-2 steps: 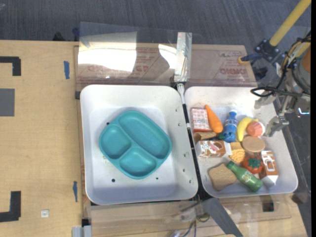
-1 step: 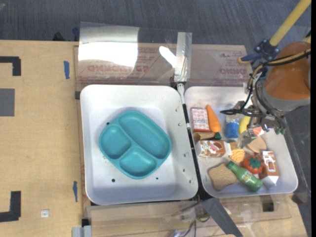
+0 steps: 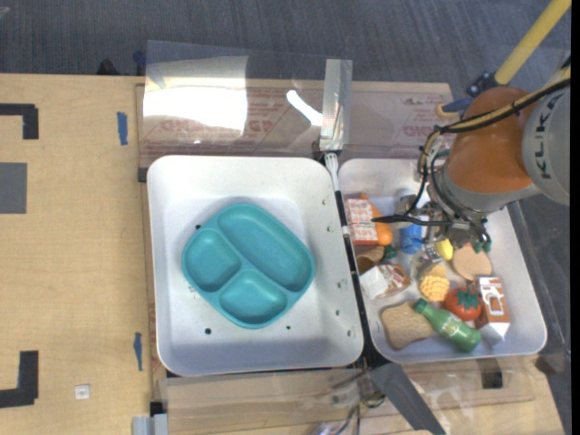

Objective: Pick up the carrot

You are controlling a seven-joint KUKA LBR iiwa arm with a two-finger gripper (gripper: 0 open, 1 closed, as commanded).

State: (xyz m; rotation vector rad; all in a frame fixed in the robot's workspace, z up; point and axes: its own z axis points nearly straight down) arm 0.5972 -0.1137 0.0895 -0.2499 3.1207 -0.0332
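The arm's orange band (image 3: 485,152) hangs over the upper half of the right bin (image 3: 530,320), and the wrist beneath it covers most of the gripper (image 3: 441,227). The state of the gripper cannot be determined from this view; cables and dark hardware mask it.

All positions below are given relative to the orange band. The carrot (image 3: 385,235) appears as a small orange shape below and to the left of the band, just beside a red-and-white carton (image 3: 361,219); it is partly screened by a dark cable, so its full outline is hard to make out. A blue item (image 3: 412,237) lies directly below the band's left edge, partly hidden. Further below are a corn cob (image 3: 435,285), a tomato (image 3: 463,304), a green bottle (image 3: 448,326) and a slice of bread (image 3: 405,325).

Far to the left of the band, the left bin (image 3: 172,333) holds a teal divided plate (image 3: 247,262).
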